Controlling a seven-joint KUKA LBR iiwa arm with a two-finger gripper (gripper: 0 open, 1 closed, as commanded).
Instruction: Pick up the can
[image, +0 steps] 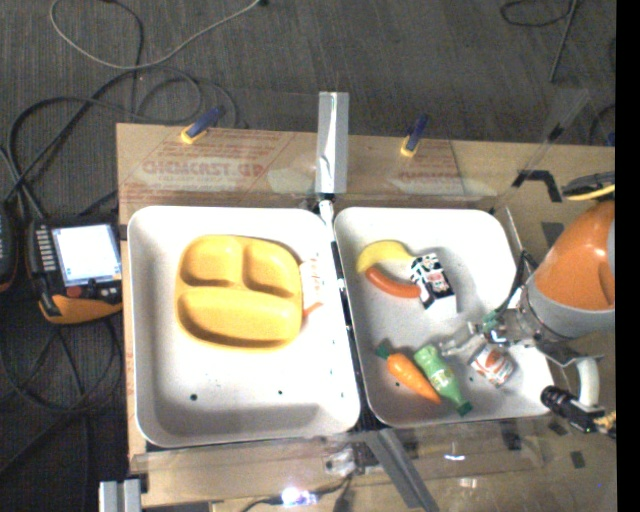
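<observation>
The can (495, 367), small, red and white with a silvery end, lies on its side near the front right corner of the right bin (500, 232). My gripper (483, 336) reaches in from the right and hangs just above the can's upper left edge, partly covering it. Whether it touches the can is unclear. The grey wrist and its orange band (586, 262) rise over the bin's right wall.
The right bin also has a yellow banana (380, 253), a red sausage (393, 284), a black-and-white carton (431, 279), a carrot (410, 376) and a green bottle (440, 375) just left of the can. A yellow divided plate (240, 290) lies in the left bin (160, 390).
</observation>
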